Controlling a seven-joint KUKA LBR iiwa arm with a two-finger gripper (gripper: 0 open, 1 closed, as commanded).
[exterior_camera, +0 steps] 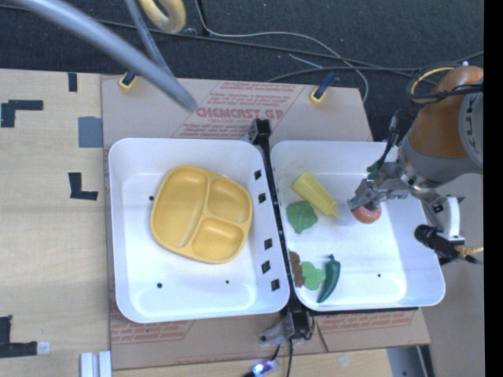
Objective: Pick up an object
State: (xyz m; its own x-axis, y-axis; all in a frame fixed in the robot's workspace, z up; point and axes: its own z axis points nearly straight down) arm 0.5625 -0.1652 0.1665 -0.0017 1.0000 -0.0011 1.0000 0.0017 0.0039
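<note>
Object selection appears settled on the red tomato-like item (366, 213), lying on the floor of the right bin (420, 289) near its far right side. Largest to smallest: the left bin (130, 281) holds a yellow divided plate (202, 214); the right bin holds a yellow block (314, 192), a green lump (302, 216), a dark green pepper (329, 278) and a small green piece (311, 274). The gripper (372, 198) sits directly over the red item, touching or nearly so; whether it is parted or clamped cannot be told. Judgement: approach done, grasp unconfirmed, lift outstanding.
</note>
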